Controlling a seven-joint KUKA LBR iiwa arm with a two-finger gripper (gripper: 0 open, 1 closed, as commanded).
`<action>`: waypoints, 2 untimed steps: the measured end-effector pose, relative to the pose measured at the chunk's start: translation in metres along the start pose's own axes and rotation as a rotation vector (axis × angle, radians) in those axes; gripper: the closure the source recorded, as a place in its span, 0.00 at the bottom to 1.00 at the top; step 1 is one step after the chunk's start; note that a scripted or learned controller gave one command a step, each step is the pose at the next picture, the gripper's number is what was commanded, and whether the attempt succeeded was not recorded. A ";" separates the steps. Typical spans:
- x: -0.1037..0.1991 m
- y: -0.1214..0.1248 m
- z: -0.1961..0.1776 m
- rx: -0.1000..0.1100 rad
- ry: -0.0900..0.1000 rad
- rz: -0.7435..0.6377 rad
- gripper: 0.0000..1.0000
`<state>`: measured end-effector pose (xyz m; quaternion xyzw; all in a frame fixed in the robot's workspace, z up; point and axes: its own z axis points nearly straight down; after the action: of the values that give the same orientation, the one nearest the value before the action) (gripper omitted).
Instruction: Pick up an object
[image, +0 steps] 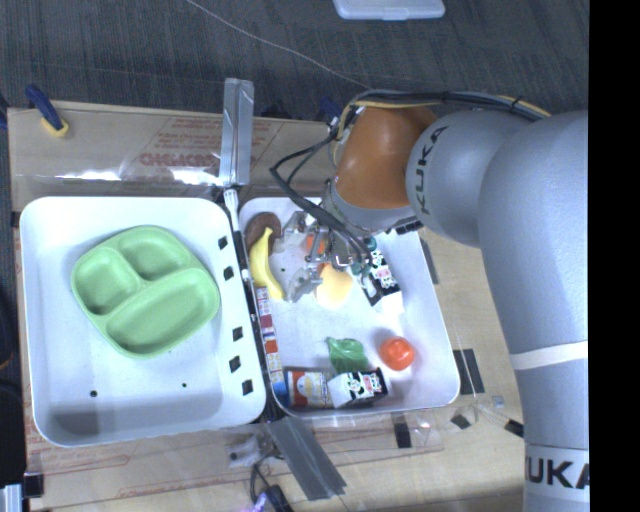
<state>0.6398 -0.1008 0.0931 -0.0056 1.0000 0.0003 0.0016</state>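
Observation:
My gripper hangs low over the upper part of the right bin, under the orange wrist band. A pale yellow round fruit lies just below and right of it, touching or nearly touching. To its left, along the bin's left wall, lies a yellow banana, with a brown piece above it. A small black-and-white carton sits to the gripper's right. The view does not show anything held.
Lower in the right bin lie a green item, a red tomato and a milk carton by the front wall. The left bin holds a green divided plate. The arm covers the bin's right side.

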 end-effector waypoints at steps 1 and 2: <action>0.037 -0.082 0.001 0.002 0.005 -0.065 0.00; -0.019 0.005 -0.001 0.000 -0.003 -0.228 0.00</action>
<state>0.6589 -0.0960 0.0945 -0.1191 0.9929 0.0000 0.0029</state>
